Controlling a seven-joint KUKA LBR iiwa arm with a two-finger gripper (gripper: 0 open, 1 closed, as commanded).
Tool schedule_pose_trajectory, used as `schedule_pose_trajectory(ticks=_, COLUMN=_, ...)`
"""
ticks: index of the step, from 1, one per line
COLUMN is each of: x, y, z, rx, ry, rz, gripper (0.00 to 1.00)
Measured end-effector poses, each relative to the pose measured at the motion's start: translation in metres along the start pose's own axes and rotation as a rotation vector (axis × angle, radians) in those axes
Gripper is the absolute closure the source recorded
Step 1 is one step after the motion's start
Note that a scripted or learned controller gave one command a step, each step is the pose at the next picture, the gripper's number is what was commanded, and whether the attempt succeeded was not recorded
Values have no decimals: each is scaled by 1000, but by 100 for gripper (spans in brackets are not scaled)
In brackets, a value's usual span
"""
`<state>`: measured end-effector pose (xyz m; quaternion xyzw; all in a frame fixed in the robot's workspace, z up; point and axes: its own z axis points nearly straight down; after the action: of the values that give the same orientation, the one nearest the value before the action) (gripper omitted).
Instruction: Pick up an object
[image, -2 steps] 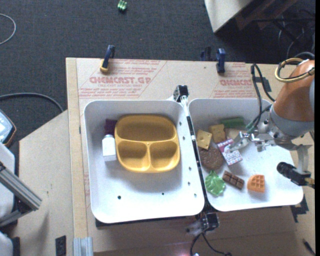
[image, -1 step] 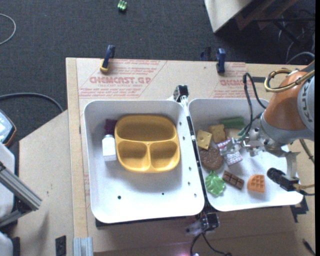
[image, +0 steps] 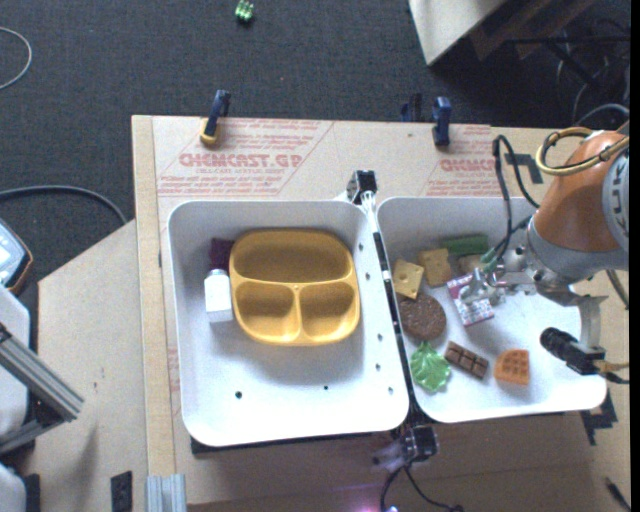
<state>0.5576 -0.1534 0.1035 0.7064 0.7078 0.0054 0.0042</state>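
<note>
End effector (image: 487, 287) lowered among crowded toy food (image: 440, 300).
Its grip state cannot be told; neighbouring pieces could be knocked aside.

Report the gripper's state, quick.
Gripper: low over the right bin, by a pink-and-white packet; open or shut cannot be told, and no grasp is visible.

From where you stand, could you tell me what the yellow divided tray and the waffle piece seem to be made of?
The yellow divided tray looks like moulded plastic: one even colour, a soft sheen, rounded compartment walls. The waffle piece is probably plastic or rubber toy food, judging by its flat orange colour and grid pattern; the view leaves that open.
</note>
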Motion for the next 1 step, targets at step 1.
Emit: schedule_pose_trajectory(ticks=1, x=-8, y=-4, z=-59, rx=8, ry=-4, rz=2, gripper=100)
